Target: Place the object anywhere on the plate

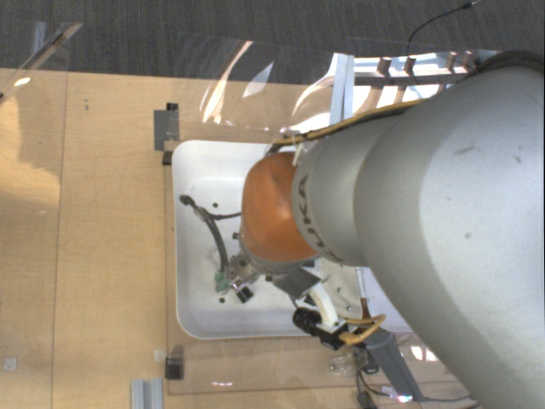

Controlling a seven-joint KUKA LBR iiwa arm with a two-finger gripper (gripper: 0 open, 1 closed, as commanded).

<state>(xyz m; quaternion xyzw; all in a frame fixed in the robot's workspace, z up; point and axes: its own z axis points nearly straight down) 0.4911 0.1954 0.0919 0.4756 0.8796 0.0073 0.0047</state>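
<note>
The greater part of the view is taken up by the grey arm [426, 194], which is extended from the right across the table [85, 228]. Its orange band [268, 207] is seen above the middle of a shallow white bin [192, 228], and the wrist below the band is pointed down towards the lower half of that bin. The jaws are lowered close to the bin floor, just under the band and slightly to its left. They are seen as a small, dark, cluttered shape, and it cannot be told whether they are open, closed or gripping anything.

A thin dark cable [209, 224] is curved from the upper left of the bin floor down to the wrist. A small green spot [220, 281] is seen right beside the jaws, but what it is cannot be told. A yellow cable [366, 331] is looped beside a black fitting [311, 322] at the bin's lower right edge.

The bin's right side is covered by the arm. The object and the plate cannot be made out, so their positions cannot be given. Black clamps [168, 126] are fixed at the bin's left corners.
</note>
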